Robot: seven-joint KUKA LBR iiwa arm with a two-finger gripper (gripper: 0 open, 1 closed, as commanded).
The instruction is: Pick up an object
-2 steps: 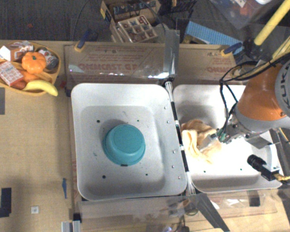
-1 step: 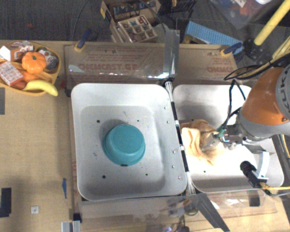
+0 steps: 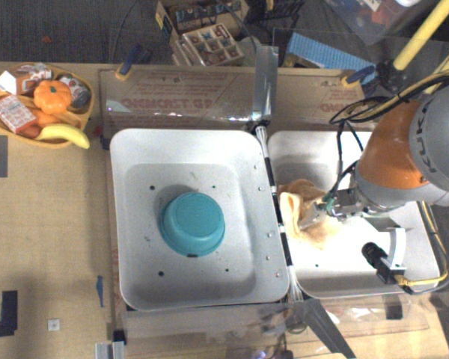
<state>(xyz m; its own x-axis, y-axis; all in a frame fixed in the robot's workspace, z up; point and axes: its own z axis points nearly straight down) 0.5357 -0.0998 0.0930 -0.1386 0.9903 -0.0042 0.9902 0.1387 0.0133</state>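
Observation:
A teal bowl (image 3: 193,224) lies upside down in the middle of the left white bin (image 3: 135,163). A crumpled tan and yellow soft thing (image 3: 293,203) lies against the left wall of the right white bin (image 3: 314,152). My gripper (image 3: 319,211) is low in the right bin, right at that soft thing's right side and touching or overlapping it. The grey arm with its orange band (image 3: 389,159) reaches in from the right and hides much of the right bin's far right side.
A dish of toy fruit (image 3: 41,105) with a banana and an orange pumpkin stands on the bench at the far left. A cardboard wall (image 3: 179,96) runs behind both bins. Cables (image 3: 359,111) hang over the right bin's back edge.

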